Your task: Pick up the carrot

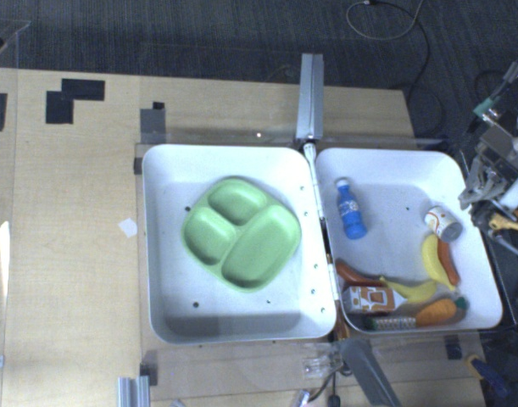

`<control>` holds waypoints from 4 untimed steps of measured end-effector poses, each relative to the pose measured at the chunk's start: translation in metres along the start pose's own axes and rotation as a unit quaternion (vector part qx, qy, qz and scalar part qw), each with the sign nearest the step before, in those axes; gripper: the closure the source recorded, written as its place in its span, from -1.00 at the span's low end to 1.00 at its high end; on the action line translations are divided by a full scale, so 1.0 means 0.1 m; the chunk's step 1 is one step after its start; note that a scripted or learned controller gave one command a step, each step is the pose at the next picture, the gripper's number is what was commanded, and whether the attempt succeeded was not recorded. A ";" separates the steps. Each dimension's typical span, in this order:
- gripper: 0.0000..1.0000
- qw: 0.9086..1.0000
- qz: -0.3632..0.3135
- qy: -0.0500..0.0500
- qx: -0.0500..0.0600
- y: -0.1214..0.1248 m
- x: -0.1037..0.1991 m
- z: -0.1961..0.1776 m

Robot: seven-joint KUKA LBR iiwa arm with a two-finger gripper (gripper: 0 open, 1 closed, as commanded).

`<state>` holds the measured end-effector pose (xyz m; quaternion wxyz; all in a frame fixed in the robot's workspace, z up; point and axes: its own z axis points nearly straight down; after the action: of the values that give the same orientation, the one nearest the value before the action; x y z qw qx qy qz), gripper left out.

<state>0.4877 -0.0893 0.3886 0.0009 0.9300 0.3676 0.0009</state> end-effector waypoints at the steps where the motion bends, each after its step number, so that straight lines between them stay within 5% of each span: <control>1: 1.00 0.998 0.068 0.000 0.000 0.17 1.03 0.61; 2: 1.00 0.982 0.188 -0.001 0.001 0.55 0.96 1.34; 3: 1.00 0.971 0.241 0.002 0.000 0.10 1.21 0.30; 4: 1.00 0.963 0.271 0.002 0.000 -0.04 0.98 0.06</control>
<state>0.5561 -0.0192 0.3829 0.0004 0.9948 0.1020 0.0028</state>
